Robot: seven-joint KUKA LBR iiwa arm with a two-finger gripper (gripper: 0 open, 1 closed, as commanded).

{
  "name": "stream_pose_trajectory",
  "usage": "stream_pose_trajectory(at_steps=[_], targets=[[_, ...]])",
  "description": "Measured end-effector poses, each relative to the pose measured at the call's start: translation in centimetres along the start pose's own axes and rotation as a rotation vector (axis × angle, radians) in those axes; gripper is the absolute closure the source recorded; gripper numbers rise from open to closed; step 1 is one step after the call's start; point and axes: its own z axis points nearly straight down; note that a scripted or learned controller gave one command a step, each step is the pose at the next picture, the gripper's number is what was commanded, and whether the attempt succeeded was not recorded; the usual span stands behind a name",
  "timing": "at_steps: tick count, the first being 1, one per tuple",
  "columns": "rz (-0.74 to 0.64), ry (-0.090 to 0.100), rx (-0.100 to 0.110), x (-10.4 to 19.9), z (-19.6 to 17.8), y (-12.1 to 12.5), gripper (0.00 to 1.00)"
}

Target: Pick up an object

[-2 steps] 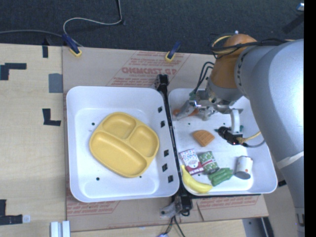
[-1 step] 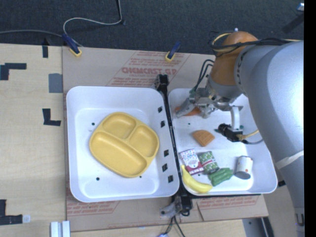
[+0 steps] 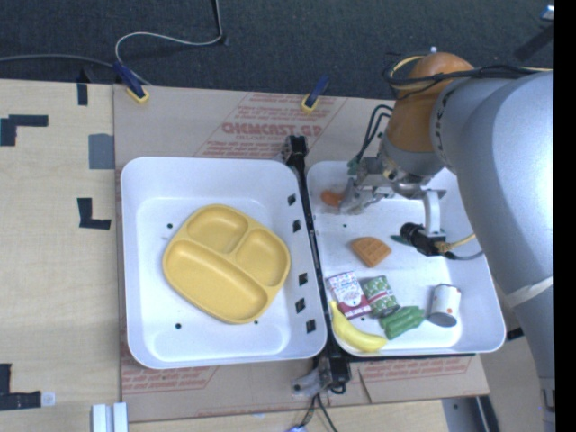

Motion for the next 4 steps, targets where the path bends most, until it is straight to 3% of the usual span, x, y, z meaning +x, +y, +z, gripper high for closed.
stream_pose_trajectory(at_steps=[1, 2, 3, 4], targets=[[0.0, -0.001, 0.0, 0.0, 0.0, 0.0, 0.0], [-0.001, 0.0, 0.001, 0.0, -0.9, 0.0, 1.0], [-0.001, -0.001, 0.001, 0.0, -0.9, 0.0, 0.0], [-0.002, 0.0, 0.002, 0.1, -1.9, 0.0, 1.0]])
